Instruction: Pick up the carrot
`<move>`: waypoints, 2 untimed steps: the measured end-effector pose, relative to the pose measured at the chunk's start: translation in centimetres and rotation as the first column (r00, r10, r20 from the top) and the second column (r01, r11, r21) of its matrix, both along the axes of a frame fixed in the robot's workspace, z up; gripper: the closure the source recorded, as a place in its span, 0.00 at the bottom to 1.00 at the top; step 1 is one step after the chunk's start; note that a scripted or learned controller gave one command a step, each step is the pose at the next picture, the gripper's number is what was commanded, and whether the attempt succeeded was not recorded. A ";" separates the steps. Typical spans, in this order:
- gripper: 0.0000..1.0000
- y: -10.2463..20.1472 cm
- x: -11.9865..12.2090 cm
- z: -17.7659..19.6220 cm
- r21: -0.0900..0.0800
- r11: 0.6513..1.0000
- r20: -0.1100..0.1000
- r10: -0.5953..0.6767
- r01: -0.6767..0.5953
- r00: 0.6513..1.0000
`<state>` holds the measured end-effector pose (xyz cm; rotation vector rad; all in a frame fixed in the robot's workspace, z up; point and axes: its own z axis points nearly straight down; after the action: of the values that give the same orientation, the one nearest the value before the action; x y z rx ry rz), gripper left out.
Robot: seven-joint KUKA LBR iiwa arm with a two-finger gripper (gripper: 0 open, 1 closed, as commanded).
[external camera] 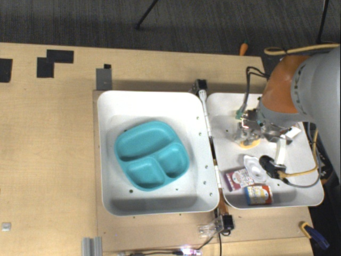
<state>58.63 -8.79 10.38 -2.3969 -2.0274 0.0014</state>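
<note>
Broadly, a pale wooden tabletop [48, 159] spreads under everything and carries two shallow white bins side by side. The grey arm [314, 84], with an orange band above the wrist, reaches in from the right and hangs over the right bin [224, 111]. The left bin [109, 116] holds a teal plate [152, 154] with three compartments, lying flat near its middle. The claw [248, 128] points down over the middle of the right bin, a little toward its left wall; whether it is spread or pressed together cannot be told from this angle. Nearer the front wall of that bin lies a purple packet [238, 178], and just beside it, to the right, a small can [258, 194] with an orange-and-blue label. Between the packet and the claw sits a small white crumpled thing [253, 164]. The carrot [251, 141] appears to be the small yellow-orange piece on the bin floor directly under the claw, partly hidden by it. Contact between the two cannot be made out.
</note>
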 end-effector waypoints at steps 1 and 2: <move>0.00 -5.5 0.5 -1.3 -0.007 1.000 0.014 -0.030 0.030 0.999; 0.00 0.1 1.4 3.0 0.001 1.000 0.010 -0.018 0.018 1.000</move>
<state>60.03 -8.66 13.34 -2.4198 -2.0089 -0.0120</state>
